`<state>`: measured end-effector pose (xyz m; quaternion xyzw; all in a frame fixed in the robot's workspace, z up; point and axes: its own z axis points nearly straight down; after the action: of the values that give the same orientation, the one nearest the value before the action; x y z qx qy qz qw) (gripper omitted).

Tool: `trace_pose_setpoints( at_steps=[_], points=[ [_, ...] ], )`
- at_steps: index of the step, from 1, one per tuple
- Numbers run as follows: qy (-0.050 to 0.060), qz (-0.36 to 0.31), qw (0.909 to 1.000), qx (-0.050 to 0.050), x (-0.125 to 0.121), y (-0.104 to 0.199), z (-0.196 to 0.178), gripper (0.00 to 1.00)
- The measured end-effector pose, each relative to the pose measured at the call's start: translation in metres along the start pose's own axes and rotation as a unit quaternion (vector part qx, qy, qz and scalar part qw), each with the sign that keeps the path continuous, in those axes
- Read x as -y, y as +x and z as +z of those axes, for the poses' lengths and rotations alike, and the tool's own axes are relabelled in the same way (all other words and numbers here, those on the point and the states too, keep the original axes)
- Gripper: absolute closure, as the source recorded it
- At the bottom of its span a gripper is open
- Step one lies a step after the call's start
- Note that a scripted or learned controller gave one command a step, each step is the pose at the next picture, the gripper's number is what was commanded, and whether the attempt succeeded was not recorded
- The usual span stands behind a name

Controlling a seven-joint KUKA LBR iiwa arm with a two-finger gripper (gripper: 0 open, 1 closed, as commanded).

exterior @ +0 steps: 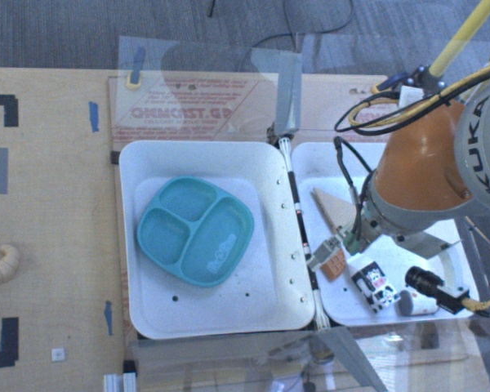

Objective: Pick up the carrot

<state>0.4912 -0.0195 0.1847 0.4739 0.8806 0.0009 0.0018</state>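
Carrot (334, 265) sits just right of the divider between my two bins, in the right bin (335, 309). Teal plate (196, 229) lies left of it. My pincer (331, 256) meets the carrot; grip state I cannot tell.

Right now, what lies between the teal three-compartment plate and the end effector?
Camera view: bare floor of the left white bin, then the two bins' adjoining rims. No loose object lies between the teal three-compartment plate and the end effector.
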Motion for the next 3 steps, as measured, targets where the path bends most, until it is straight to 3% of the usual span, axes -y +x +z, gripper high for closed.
trace_pose_setpoints(
  at_steps=[1, 2, 3],
  points=[
    [0.001, 0.202, 0.9794, 0.0, -0.02, -0.038, 0.0, 0.0],
    [0.003, 0.468, 0.8838, 0.0, -0.044, -0.062, 0.001, 0.0],
    [0.003, 0.419, 0.9079, -0.001, -0.03, -0.064, 0.001, 0.0]
  ],
)
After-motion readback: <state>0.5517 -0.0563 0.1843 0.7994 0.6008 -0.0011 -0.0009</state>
